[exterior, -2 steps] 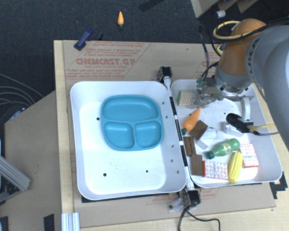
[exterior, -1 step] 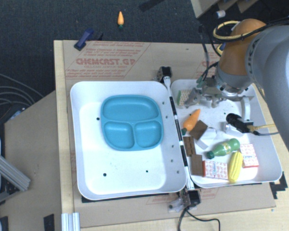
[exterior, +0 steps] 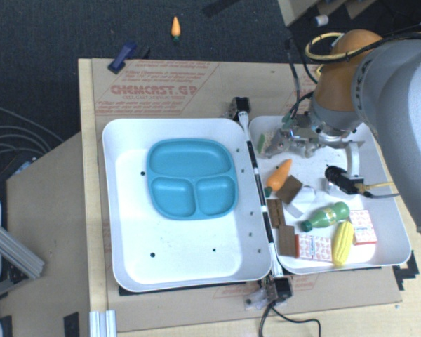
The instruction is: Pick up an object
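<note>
Status, camera view: pick not done yet, by the look of it. gripper (exterior: 289,140) is down low at the far end of the right bin (exterior: 389,216), the arm (exterior: 400,97) reaching in over that bin's far right corner. Can't tell if the gripper is spread or pressed together, the wrist hardware blocks it. Nothing visibly pinched or lifted, so I'd call grasp and lift both left to do. Nearest candidate is the carrot (exterior: 281,174), lying on the bin floor just on the near side of the gripper, apart from it, tip touching a brown block (exterior: 290,188). A small green thing (exterior: 262,144) sits by the bin's left wall just beside the gripper; too small to identify. Rest of the right bin, nearer the camera: green bottle (exterior: 325,216) on its side, corn cob (exterior: 342,242) touching it, two red-and-white boxes (exterior: 313,246) (exterior: 363,227) either side of the cob, and a dark brown bar (exterior: 286,241) against the left wall. Left bin (exterior: 189,251) holds one blue divided tray (exterior: 191,177), lying flat in the far half, three compartments, nothing in them. Both bins sit side by side on the surface (exterior: 161,90).
</note>
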### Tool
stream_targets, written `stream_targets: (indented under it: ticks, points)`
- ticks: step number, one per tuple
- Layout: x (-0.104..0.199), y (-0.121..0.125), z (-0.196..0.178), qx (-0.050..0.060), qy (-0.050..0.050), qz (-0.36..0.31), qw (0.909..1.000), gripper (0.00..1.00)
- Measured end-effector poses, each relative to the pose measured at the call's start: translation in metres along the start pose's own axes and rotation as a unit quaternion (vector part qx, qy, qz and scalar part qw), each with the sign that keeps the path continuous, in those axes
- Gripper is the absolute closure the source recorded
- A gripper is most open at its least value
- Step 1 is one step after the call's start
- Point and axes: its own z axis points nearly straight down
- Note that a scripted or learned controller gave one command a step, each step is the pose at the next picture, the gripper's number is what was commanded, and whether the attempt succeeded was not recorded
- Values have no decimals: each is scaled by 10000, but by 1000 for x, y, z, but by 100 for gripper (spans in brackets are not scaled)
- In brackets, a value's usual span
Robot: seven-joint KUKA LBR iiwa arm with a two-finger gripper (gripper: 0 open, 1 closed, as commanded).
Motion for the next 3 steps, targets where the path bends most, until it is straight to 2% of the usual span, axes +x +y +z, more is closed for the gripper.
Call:
stream_targets:
  ticks: [1, 2, 3]
  points:
    - [-1, 10, 1, 83, -7, 0, 10000, 0]
    - [2, -10, 0, 5, 8, 5, 10000, 0]
    - [0, -4, 0, -11, 6, -1, 10000, 0]
